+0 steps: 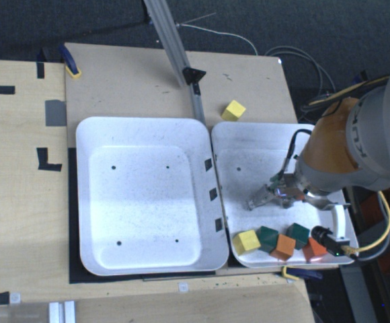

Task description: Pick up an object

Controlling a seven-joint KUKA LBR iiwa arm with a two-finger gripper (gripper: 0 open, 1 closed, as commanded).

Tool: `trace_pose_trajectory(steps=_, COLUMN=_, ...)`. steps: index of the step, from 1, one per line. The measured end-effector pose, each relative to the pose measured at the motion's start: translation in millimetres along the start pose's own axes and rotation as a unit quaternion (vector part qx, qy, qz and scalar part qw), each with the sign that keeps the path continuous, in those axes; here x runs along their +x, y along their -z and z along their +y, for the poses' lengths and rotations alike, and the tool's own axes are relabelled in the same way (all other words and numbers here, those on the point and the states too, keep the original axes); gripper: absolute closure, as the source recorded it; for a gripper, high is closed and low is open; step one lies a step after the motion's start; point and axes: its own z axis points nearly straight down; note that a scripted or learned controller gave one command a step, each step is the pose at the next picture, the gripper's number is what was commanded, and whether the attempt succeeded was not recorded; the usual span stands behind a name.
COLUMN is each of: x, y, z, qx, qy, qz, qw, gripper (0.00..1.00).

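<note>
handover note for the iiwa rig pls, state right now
Gripper: over the right bin, nothing seen held.
Blocks: yellow, two green, two orange, clustered along the right bin's near edge. A second yellow block lies on the bench beyond the bins.
Done: no pick yet.
Left: descend on one block, grasp, lift.

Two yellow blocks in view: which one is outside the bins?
The yellow block on the bench above the right bin. The other yellow block lies inside that bin, beside the green and orange ones.
</note>
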Motion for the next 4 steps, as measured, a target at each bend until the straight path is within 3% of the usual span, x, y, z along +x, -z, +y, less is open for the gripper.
trace_pose_trajectory(steps=1, x=52, y=-4, z=37, qx=-0.005, qy=0.003, qz=0.000, qw=1.0000, gripper=0.00)
trace_pose_trajectory(steps=2, x=48, y=6, z=35, qx=-0.004, qy=0.001, qz=-0.001, qw=1.0000, gripper=1.00)
trace_pose_trajectory(steps=4, x=49, y=24, z=34, qx=-0.002, qy=0.001, qz=0.001, qw=1.0000, gripper=1.00)
